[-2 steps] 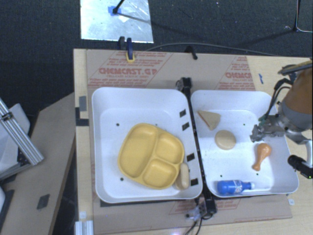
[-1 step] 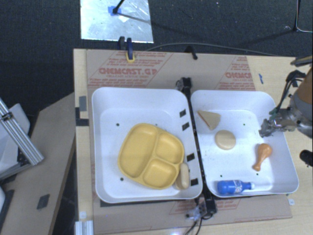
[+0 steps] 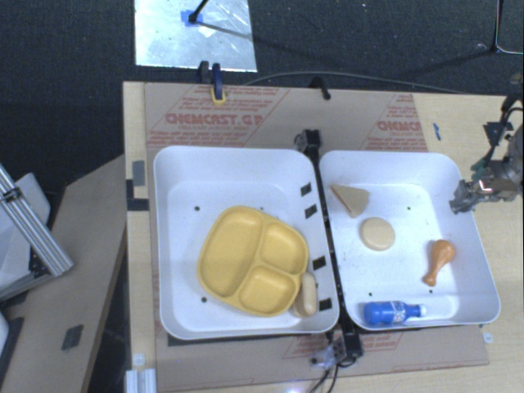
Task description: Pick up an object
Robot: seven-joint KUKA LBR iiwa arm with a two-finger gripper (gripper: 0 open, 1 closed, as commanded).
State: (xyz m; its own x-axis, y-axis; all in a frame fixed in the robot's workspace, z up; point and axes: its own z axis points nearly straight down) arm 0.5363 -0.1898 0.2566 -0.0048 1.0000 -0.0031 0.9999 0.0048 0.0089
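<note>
Two white bins sit on a cardboard-covered tabletop — the toy drumstick [image 3: 440, 260], light, rigid and slick, lies in the right bin [image 3: 409, 176]; its narrow shaft suits gripping. Jaws' state cannot be told.

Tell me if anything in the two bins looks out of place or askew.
Nothing is spilled or damaged. The yellow divided plate sits skewed in the left bin, and a small beige piece is wedged between it and the bin's right wall.

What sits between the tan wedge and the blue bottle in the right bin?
In the camera view, the round cream disc lies between the tan wedge and the blue bottle.
</note>
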